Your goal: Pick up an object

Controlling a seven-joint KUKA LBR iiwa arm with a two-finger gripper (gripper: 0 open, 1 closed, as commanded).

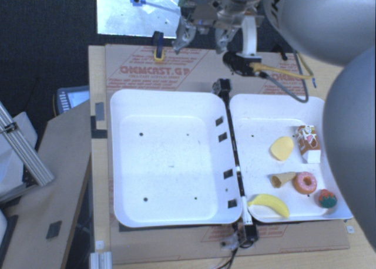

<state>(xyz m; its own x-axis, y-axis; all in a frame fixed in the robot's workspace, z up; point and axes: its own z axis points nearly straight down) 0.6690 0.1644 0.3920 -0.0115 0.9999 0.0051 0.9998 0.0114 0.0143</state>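
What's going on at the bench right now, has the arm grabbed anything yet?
Not yet. The claw hangs high above the far edge of the bench with nothing between its open fingers. All the items sit in the right bin: a banana, a pink donut, a cone, a yellow piece, a small carton and a red and green piece. The left bin is next to it.

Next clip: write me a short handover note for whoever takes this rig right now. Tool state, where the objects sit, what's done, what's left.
Tool: raised beyond the bins' far edge, fingers apart, holding nothing.
Objects: all in the right bin. Banana at the near edge, cone and donut just behind it, yellow piece mid-bin, small carton and red-green fruit toward the right.
Done: nothing picked.
Left: descend on one object, grasp, lift.
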